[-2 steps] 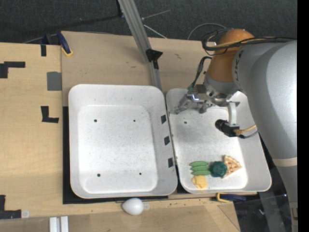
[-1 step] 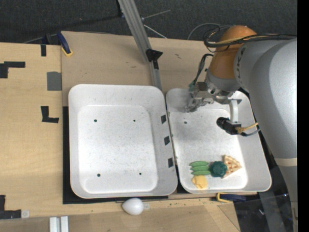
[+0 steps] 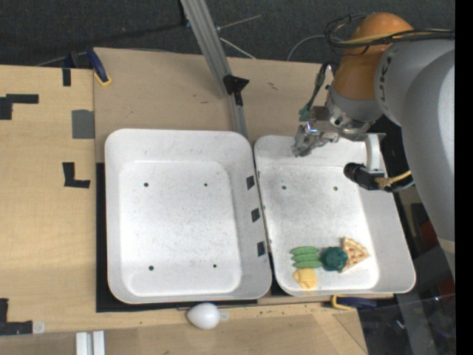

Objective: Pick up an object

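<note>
Objects to be picked are few: a small cluster lies in the near part of the right bin, well apart from the gripper. Going by size, the arm comes first, grey with its orange band, reaching in from the right and bending down over the far left corner of the right bin. The left bin sits beside it, their rims touching along the middle. On the bench, just outside the left bin's near edge, rests a white egg-shaped thing. In the cluster, a green leafy piece lies left of a dark green round piece, with a pizza-slice toy to the right and a yellow piece nearest of all.

Whether the gripper's tips are spread or pressed together I cannot tell; they are too small and blurred, and nothing shows between them.

Risks, as I judge them: the pieces touch, so a descent could nudge neighbours aside or catch two at once, and a grab near the wall may strike the rim.
</note>
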### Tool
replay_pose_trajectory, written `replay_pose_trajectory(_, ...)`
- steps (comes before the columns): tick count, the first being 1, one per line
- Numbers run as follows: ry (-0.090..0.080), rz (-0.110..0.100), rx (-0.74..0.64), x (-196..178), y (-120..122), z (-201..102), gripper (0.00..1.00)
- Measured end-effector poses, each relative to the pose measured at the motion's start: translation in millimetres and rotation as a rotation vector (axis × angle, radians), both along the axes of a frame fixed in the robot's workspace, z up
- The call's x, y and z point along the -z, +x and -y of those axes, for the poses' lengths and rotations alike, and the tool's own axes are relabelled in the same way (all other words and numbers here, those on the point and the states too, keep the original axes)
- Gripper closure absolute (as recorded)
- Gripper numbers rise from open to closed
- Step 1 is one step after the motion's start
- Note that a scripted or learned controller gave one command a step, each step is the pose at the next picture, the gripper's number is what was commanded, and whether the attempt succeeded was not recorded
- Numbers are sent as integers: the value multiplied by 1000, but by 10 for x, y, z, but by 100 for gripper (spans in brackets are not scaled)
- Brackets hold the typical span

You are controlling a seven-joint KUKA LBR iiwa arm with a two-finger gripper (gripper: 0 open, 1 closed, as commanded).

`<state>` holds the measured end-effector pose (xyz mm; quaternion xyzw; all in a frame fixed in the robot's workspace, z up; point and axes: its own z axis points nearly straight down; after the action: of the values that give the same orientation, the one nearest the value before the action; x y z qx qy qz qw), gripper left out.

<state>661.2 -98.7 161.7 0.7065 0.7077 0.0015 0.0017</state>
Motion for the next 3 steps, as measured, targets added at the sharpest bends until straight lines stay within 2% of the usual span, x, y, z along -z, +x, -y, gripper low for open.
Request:
replay_pose_trajectory(1,0,0,0,-624,-3,-61,100)
replay_pose_trajectory(2,0,-1,0,-1017,5,-65,100)
replay_pose_trajectory(3,1,-9,-3,-873,-346,-553,100)
